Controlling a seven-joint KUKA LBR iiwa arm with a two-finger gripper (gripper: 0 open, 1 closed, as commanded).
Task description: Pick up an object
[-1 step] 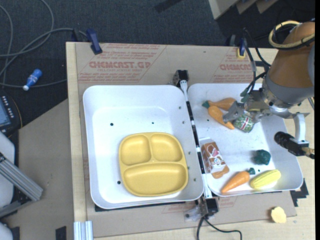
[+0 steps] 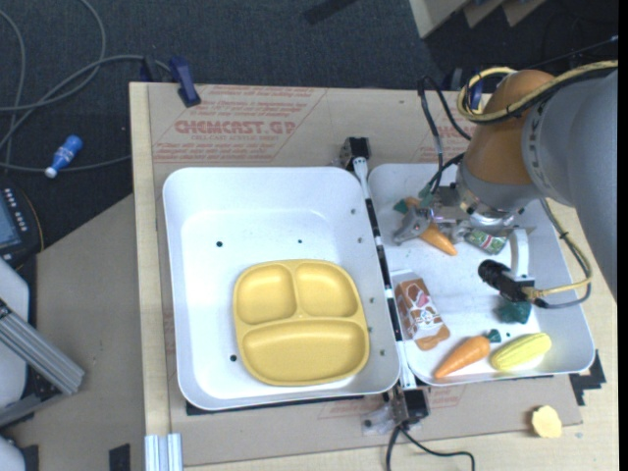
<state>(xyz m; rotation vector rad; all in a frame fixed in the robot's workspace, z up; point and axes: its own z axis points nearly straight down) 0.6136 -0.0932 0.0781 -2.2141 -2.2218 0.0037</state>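
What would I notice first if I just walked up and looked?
Probably the big yellow plate with three sections, lying in the left bin. Next, the grey and orange arm reaching over the right bin, where a carrot and a yellow corn lie near the front edge.

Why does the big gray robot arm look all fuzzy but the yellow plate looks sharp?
In the camera view, the arm sits close to the lens at the right, so it is blurred; the yellow plate lies lower in the left bin, evenly lit and sharp, with faint glare on its rim.
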